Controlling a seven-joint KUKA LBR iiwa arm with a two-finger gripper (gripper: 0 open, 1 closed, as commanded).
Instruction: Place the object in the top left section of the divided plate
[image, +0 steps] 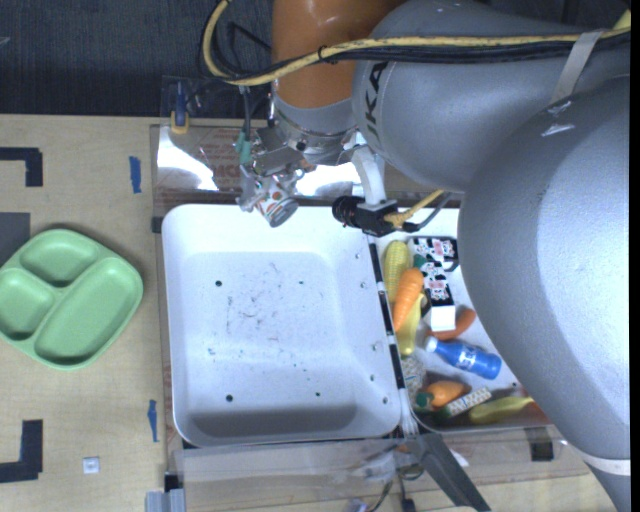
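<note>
I am looking at a small cup-like object, white with red markings, hanging at the far edge of the left bin, just under the end effector. It is tilting, its open mouth seeming to point down and toward the right, and it is sitting above the bin's far rim rather than resting on the floor. From this slant it appears to be pinched between the fingers, so I am reading the end effector as closed narrowly on the object, though the metal parts around it are cluttering the view and I am not fully certain of the contact.

The relation that matters for the coming move: the green divided plate is lying on the bench well to the left of the left bin, near the bench's left edge, and nearer to me than the end effector. So the target is lying left and toward the near side from where the object is hanging. The plate's long compartment is running diagonally; the two smaller sections are sitting on its far-left side, and I am judging the far one to be the target.

The right bin is holding a corn cob, a carrot, a blue bottle and other items, mostly under the arm.
</note>
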